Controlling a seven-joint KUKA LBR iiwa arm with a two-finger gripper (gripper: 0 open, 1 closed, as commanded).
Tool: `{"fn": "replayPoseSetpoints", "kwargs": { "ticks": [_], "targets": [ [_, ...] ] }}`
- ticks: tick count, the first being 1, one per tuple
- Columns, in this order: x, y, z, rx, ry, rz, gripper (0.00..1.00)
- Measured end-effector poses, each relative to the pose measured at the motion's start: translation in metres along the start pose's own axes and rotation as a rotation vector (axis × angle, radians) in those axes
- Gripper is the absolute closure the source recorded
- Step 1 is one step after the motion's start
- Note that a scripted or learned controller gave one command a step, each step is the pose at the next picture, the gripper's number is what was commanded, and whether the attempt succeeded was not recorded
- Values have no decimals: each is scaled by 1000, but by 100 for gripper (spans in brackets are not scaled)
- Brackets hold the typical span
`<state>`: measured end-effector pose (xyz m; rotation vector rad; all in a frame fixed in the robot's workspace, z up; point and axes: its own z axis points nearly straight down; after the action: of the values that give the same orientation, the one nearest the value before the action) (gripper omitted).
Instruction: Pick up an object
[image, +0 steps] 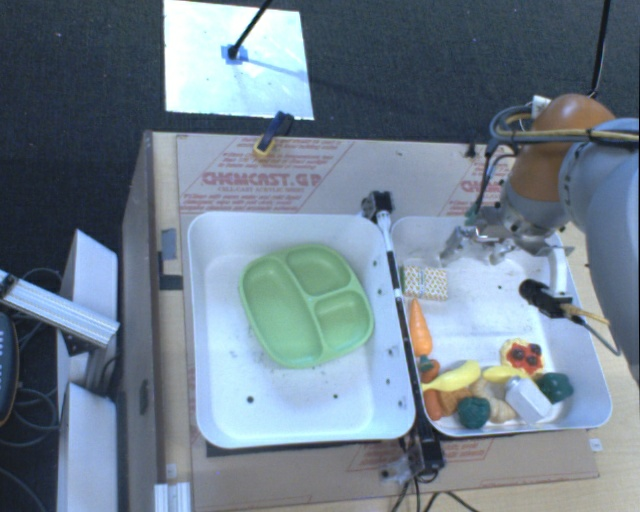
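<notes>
Grey arm's tool (478, 240) over right bin (580, 340), finger state impossible to tell, above toy food pile (480, 385).

fixed overhead camera, slanted down on both bins (300, 420), seemingly mid-range

Tray (305, 305) in left bin (215, 340)

Smooth glossy white plastic bins (215, 400), matt pale-green plastic divided plate (305, 305), shiny plastic toy food incl. orange carrot (420, 328) & yellow banana (452, 377), printed brown cardboard-like bench top (300, 170), glossy orange arm band (560, 130).
</notes>
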<state>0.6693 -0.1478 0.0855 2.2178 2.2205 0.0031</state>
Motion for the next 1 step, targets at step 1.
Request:
{"fn": "replayPoseSetpoints", "kwargs": {
  "ticks": [1],
  "targets": [
    [-2, 0, 0, 0, -1, -1, 0]
  ]
}}
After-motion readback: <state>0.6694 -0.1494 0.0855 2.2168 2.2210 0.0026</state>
